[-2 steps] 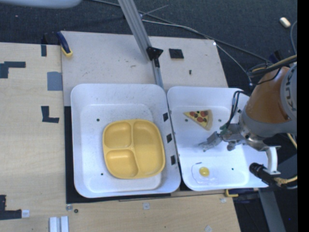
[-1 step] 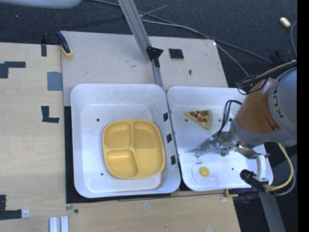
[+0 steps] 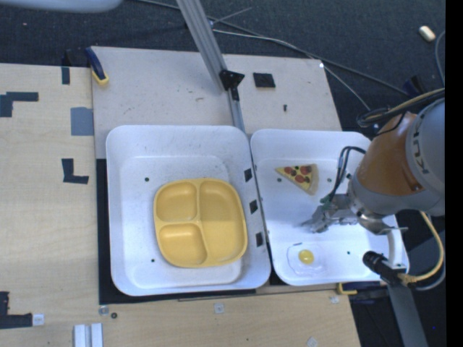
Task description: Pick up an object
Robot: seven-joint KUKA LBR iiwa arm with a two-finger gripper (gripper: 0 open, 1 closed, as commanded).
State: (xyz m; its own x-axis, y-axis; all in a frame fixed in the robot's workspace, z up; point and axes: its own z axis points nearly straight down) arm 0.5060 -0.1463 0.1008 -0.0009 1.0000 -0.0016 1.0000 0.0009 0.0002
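Two candidate objects in right-hand bin (image 3: 278,147): pizza slice (image 3: 299,175) up and to left of claw (image 3: 318,223), fried egg (image 3: 306,256) below and slightly left of claw. Neither touched, neither lifted. Both flat on bin floor. Pizza slice near, egg nearer; claw between the two, roughly.

Claw low over bin floor, tips pointing left. Nothing visible between tips. Open or closed: cannot tell from this angle, metal parts blurred together.

Left of claw, across the bin divider: yellow divided plate (image 3: 200,223) in left-hand bin (image 3: 130,150), well apart, no bearing on grasp.

Risks, judged from layout:
- Descent straight down from present spot likely to close on bare bin floor, between the objects, not on either.
- Both objects thin and low; tips liable to skid over the top or push object aside rather than get under an edge.
- Egg close to bin's near wall; a shove could pin it there, hard to straddle.
- Pale egg white on white bin: poor contrast, possible mis-targeting.
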